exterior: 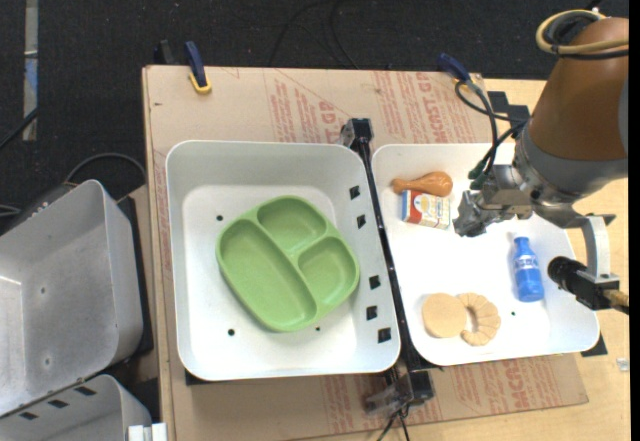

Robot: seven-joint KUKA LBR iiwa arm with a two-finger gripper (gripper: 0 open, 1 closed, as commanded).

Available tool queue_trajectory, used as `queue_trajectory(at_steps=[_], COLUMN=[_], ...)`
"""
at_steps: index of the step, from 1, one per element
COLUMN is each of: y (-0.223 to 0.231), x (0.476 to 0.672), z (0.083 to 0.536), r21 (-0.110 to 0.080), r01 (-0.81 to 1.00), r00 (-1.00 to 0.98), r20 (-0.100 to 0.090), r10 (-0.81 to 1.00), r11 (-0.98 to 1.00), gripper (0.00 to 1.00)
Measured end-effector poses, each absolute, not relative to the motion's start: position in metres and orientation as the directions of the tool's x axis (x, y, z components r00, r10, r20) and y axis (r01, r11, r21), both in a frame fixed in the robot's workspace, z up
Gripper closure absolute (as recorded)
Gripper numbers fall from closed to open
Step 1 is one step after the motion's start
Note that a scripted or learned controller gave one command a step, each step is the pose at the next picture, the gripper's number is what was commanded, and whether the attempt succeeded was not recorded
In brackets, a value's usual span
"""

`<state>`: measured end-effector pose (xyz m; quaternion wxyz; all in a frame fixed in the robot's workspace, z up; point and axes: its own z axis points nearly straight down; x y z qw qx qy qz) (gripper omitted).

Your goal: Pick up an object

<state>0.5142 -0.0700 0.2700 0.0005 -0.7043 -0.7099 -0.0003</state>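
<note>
The hand (pixel 470 219) hangs low over the right bin (pixel 570 334); whether it is released or clenched cannot be told; a small carton (pixel 425 210) lies just left of it, a drumstick (pixel 424 184) beyond that; a blue bottle (pixel 526 269) sits nearer the camera, 2 biscuits (pixel 460 317) below; a green divided plate (pixel 288 262) lies in the left bin (pixel 190 179).

2 bins (pixel 190 229), white, with small black marks along their walls; divided plate (pixel 288 262), light green, plain; bottle (pixel 527 269), blue with a white cap; drumstick (pixel 424 184), orange-brown; small carton (pixel 427 210), white with red and blue print; 2 round pieces (pixel 460 317), pale tan, one ridged; arm (pixel 585 114), grey with an orange-brown band; gripper (pixel 472 219), dark grey; bench board (pixel 260 104), tan cardboard with faded red lettering; clamps (pixel 198 69), blue and yellow; floor (pixel 90 19), black carpet.
</note>
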Motion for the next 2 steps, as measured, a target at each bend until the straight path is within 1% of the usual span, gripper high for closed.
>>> queue_trajectory(at_steps=[1, 2], y=[-0.020, 0.034], x=[0.511, 0.504], z=[0.252, 0.257], r21=[-0.001, 0.000], r01=[1.000, 1.000], r00=[-0.008, -0.009], r20=[0.001, 0.001], r10=[1.000, 1.000], r11=[0.008, 0.009], gripper=[1.00, 1.00])
